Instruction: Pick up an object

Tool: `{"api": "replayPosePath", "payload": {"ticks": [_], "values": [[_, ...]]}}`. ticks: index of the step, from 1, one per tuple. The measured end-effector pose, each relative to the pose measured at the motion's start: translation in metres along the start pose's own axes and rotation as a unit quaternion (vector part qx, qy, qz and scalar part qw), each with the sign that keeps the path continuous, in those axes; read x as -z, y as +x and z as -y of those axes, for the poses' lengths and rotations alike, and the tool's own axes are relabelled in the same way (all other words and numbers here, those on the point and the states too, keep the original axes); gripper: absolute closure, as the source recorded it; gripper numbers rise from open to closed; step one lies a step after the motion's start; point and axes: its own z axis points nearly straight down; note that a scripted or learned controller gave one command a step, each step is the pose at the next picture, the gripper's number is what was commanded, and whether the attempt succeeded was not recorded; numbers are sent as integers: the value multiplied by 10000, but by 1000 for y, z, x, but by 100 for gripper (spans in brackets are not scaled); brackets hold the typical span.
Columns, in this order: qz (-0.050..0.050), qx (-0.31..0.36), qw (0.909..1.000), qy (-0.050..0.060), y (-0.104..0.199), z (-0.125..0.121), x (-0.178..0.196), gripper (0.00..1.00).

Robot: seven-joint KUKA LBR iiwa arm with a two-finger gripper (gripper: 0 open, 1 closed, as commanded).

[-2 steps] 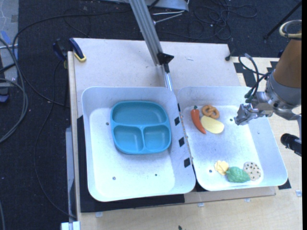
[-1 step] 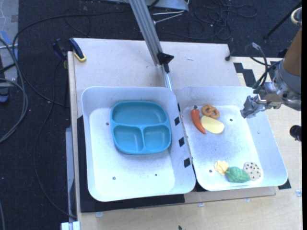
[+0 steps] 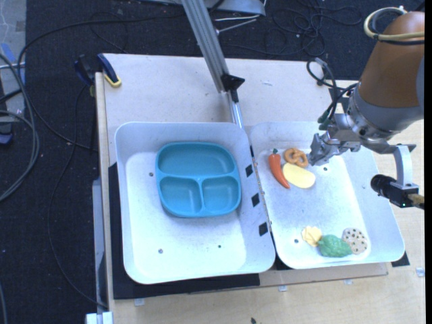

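Gripper [image 3: 317, 152] low in rt bin [image 3: 378, 211], just beside pretzel [image 3: 295, 156], prob. lining up grasp. Jaw state: cannot tell.

Blue divided tray [image 3: 199, 179] in left bin [image 3: 135, 248].

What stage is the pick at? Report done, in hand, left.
Done: the gripper is down in the right bin, beside the pretzel, yellow piece and carrot.
In hand: nothing visibly between its fingers.
Left: grasping and lifting; those items, the green piece and cookie all lie in the bin.
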Motion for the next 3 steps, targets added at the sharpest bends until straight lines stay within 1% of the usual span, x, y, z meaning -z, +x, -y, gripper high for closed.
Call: {"api": "replayPosePath", "payload": {"ticks": [1, 2, 3], "values": [[2, -4, 10000, 8, 48, -4, -20, 100], [4, -1, 10000, -10, 105, -20, -20, 100], [2, -2, 10000, 12, 156, -23, -41, 100]]}}
